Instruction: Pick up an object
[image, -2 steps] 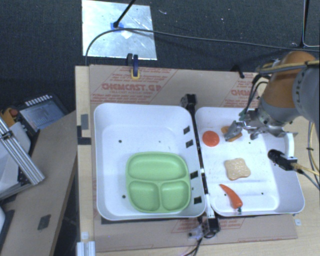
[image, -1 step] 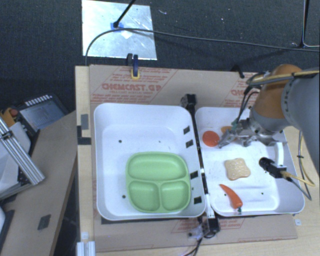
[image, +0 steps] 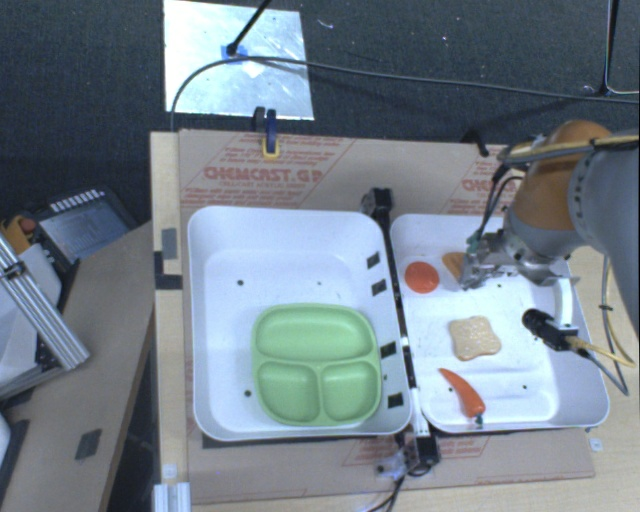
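Camera view: the gripper (image: 478, 262) is being held low over the far part of the right bin (image: 580, 400), with the grey arm (image: 585, 200) reaching in from the right and its orange band showing above the wrist. Whether anything is being held cannot be told; the gripper's tip is being blurred against a small tan piece (image: 453, 265) at the bin's far edge. That tan piece is lying just beside the gripper, on its left, partly hidden, so its long axis cannot be told. A round orange-red object (image: 422, 277) is sitting a little further left, near the wall shared by the bins. A tan toast-shaped object (image: 473, 338) is lying nearer the camera, toward mid-bin, well apart from the gripper. An orange-red carrot-like piece (image: 463, 392) is lying at the near edge, its long axis running slantwise from upper left to lower right. The tan piece is judged the likeliest target, being nearest. The left bin (image: 215, 300) is carrying a green divided plate (image: 316, 362) in its near half. Both bins are resting on a brown sheet over the counter (image: 330, 165); dark flooring and cables are being seen beyond, and grey equipment (image: 60, 250) at the left.
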